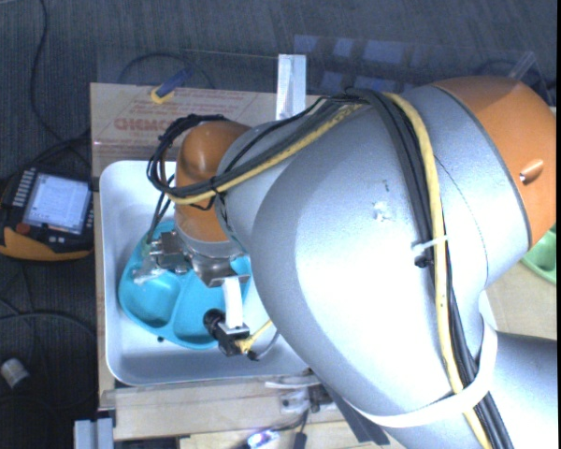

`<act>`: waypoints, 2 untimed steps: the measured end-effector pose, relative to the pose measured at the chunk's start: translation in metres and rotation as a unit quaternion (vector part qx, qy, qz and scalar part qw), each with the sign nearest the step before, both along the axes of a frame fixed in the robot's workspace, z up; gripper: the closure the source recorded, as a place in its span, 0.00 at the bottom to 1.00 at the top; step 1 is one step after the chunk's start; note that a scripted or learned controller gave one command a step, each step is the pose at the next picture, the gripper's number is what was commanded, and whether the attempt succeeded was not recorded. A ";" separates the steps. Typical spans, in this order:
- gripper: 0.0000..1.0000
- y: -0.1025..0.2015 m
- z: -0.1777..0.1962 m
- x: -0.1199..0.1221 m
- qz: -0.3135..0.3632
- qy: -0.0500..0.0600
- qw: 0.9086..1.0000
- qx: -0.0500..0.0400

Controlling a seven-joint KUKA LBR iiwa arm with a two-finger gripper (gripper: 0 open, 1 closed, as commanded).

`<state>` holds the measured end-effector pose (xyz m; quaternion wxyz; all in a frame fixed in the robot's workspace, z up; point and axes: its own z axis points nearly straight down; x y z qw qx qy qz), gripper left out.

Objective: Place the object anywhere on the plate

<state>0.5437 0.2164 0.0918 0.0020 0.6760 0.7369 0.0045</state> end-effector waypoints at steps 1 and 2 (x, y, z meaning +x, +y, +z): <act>0.00 0.000 0.000 0.000 0.000 0.000 1.000 0.000; 0.00 0.005 0.076 -0.008 -0.043 0.006 0.999 -0.005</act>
